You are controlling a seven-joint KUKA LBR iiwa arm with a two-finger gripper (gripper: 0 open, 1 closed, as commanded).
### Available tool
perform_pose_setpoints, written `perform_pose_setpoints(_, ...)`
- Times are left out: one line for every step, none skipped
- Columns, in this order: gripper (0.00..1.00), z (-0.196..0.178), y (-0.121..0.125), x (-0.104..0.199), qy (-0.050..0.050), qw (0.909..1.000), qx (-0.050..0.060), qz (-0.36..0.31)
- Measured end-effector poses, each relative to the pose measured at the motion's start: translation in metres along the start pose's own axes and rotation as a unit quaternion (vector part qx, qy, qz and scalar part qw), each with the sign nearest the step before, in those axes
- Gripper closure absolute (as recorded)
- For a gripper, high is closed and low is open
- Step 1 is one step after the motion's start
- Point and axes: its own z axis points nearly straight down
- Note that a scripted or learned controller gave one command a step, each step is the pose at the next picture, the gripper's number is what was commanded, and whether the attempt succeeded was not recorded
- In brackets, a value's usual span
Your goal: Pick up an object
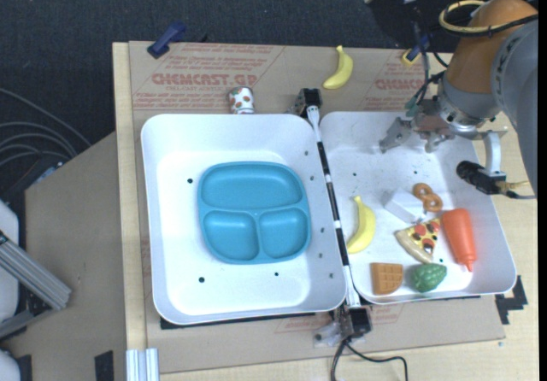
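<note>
Hovering over right bin (pixel 376 127) far edge: claw (pixel 414 133), fingers spread apart, gripping nothing. Toy food lying along near-right corner: carrot (pixel 460 236), pizza slice (pixel 420 239), pretzel (pixel 426 196), banana (pixel 361 226). Banana sitting apart from rest, so likely easiest target; descending centred, fingers straddling its width.

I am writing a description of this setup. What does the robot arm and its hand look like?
The arm is grey with a broad orange band above the wrist. A pale yellowish cable loops beside the band. The hand is small, of grey metal, with thin fingers.
</note>
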Motion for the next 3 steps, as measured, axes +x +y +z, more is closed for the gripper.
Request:
perform_pose_setpoints(0.00,0.011,-0.001,-0.010,0.001,1.0000,0.001,0.001)
perform_pose_setpoints(1.00,-0.001,0.000,-0.010,0.000,1.0000,-0.001,0.000)
perform_pose_setpoints(0.00,0.000,0.000,-0.010,0.000,1.0000,0.000,0.000)
